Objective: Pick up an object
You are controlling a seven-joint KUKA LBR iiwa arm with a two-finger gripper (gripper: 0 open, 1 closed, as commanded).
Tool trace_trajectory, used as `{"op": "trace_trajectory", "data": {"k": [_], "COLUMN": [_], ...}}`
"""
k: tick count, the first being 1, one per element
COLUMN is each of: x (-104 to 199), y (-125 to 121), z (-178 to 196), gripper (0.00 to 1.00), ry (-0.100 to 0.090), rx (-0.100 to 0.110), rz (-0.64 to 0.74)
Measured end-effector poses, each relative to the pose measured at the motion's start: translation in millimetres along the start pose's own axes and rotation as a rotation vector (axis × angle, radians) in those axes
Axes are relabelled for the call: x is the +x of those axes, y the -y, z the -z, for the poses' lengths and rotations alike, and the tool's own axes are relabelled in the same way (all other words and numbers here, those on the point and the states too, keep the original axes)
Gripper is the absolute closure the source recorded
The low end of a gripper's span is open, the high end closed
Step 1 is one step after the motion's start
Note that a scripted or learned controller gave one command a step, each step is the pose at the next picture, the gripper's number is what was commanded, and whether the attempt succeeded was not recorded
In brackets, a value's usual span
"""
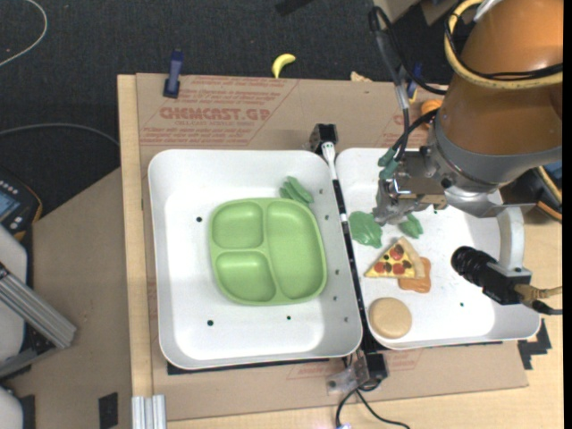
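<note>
My gripper (396, 211) hangs over the right bin (483, 329), close above a green leafy toy (365, 229) that lies by the bin's left wall. Another bit of green (412, 228) shows just right of the fingers. Whether anything sits between the fingers is hidden by the wrist. A toy pizza slice (399, 264) lies just below the gripper, and a round tan cookie-like piece (390, 317) rests near the bin's front edge.
The left bin (179, 311) holds a green divided plate (267, 249) and a small green leaf piece (296, 189) at the plate's upper right. A yellow banana toy (283, 63) and a blue clip (172, 75) lie beyond the bins on the cardboard.
</note>
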State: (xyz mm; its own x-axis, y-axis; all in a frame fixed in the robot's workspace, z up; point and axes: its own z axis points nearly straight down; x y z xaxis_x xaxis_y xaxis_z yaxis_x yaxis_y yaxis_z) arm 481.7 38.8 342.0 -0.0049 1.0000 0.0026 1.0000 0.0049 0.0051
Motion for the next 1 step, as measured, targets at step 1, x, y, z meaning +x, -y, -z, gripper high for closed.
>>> {"op": "trace_trajectory", "data": {"k": [1], "x": [89.7], "y": [5.8], "z": [-123.8], "gripper": [1.00], "ry": [0.002], "rx": [0.020], "rz": [0.004]}}
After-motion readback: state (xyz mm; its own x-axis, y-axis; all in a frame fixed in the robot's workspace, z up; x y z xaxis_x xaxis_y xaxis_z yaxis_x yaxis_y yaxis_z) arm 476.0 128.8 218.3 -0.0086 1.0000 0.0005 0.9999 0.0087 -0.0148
